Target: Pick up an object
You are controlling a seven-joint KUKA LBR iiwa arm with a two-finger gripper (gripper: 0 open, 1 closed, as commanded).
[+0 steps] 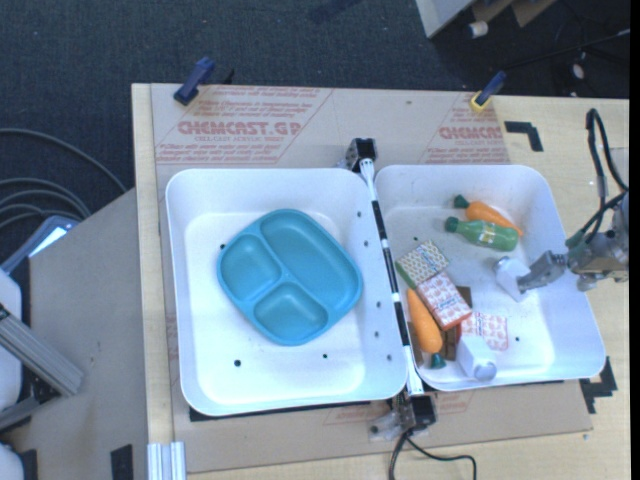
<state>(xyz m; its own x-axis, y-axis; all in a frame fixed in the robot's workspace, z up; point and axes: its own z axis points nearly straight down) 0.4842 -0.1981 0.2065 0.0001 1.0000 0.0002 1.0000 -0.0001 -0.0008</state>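
The right bin holds several small items. A green bottle lies beside an orange toy near the far wall. A checkered box, a red-and-white carton and an orange carrot crowd the bin's left side. A white pouch with red marks and a small grey-capped bottle lie toward the front. My gripper reaches in low from the right, just below and right of the green bottle. Nothing shows in its grasp.
The left bin carries a blue divided plate. A black divider rail runs between the bins. Cables hang by the arm at the right edge. Bare bin floor lies at the right bin's front right.
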